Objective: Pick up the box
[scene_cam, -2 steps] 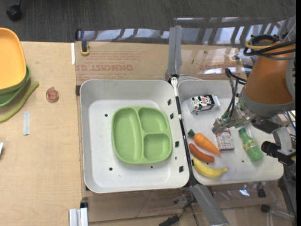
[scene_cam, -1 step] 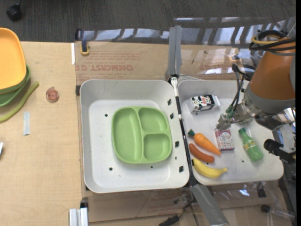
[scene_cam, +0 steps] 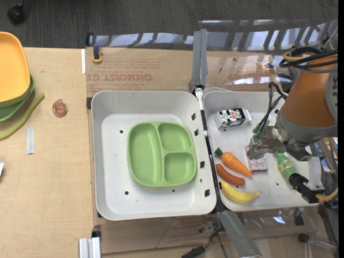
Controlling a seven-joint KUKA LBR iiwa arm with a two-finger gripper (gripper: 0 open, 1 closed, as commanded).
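From the left, we see a smooth green divided plate in the left bin. In the right bin, the printed cardboard box lies flat near the back. The gripper hangs nearer the carrot, its grip hidden from us. We should centre over the box, squaring to its short sides.
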